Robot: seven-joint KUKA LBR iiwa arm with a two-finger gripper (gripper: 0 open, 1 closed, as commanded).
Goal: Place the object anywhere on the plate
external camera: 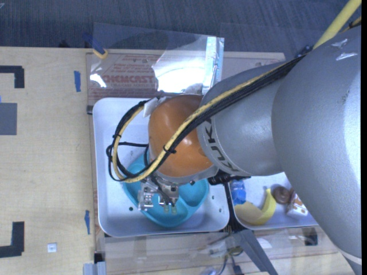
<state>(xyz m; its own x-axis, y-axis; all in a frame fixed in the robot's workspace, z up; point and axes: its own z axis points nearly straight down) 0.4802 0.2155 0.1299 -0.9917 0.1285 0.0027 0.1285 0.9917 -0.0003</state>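
Low at centre frame, the end effector (157, 199) hangs over a round light-blue plate (192, 202) in the left shallow white bin (106, 171); whether it is apart or together cannot be told. Above it sits the arm's orange band (178, 136), looped by yellow and black cables (123, 148). Toward the lower right, the right white bin (272, 225) holds a yellow banana (261, 211), a small blue object (238, 193) and a brown item (282, 195), on the pale wooden bench (46, 153).
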